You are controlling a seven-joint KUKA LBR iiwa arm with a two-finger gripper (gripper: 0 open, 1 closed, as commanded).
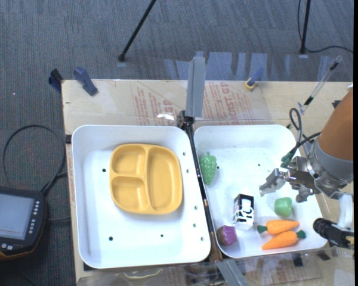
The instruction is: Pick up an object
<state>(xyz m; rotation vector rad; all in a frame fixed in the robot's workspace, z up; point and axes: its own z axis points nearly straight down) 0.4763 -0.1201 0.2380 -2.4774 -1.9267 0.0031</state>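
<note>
Black-and-white carton point(244, 211), print unreadable, right bin point(238, 137); tool point(273, 183) above, fingers spread, holding nothing

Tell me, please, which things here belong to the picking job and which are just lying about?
Job: gripper; pickable items in the right bin: green grapes, black-and-white carton, green pepper, two carrots, purple piece.
Lying about: yellow divided plate, left bin, handheld pendant.

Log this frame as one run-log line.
arm: over right bin | end effector: above bin floor, nothing seen between fingers | nearest: green object, two carrots | left bin: yellow divided tray
</note>
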